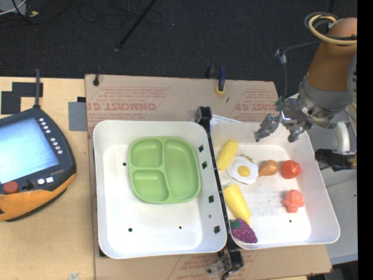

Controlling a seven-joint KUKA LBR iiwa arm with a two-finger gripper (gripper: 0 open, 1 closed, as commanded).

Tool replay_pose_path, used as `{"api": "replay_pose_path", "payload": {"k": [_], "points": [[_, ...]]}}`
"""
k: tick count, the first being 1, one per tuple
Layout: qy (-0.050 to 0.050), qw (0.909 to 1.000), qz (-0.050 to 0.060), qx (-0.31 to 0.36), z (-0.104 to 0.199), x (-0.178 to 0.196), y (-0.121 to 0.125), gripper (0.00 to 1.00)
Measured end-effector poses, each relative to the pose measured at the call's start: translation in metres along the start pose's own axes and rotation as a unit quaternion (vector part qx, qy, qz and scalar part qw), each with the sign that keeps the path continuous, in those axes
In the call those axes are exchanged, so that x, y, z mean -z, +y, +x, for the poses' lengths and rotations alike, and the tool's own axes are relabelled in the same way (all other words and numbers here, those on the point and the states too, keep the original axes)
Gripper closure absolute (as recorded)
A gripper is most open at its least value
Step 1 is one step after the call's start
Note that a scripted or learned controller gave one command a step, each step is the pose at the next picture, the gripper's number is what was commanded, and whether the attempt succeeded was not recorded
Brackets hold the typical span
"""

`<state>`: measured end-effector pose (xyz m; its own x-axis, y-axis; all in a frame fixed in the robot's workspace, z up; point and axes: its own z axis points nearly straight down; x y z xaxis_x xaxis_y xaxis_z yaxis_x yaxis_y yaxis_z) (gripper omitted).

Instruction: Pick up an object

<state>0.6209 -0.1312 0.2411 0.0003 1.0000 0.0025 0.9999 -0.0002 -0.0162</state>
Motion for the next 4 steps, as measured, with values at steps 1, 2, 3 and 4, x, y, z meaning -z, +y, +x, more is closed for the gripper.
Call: {"api": "replay_pose_path", "payload": {"k": [1,2,3,4], "points": [[-0.001,1.0000,-0.007,0.001,0.000,0.008,0.002,0.00],[0.000,1.0000,-0.003,0.001,0.008,-0.053,-0.004,0.00],[0.000,1.0000,-0.004,0.001,0.007,-0.117,-0.003,0.00],[-0.002,1.0000,-0.007,0.000,0.007,-0.152,-0.001,0.00]]}}
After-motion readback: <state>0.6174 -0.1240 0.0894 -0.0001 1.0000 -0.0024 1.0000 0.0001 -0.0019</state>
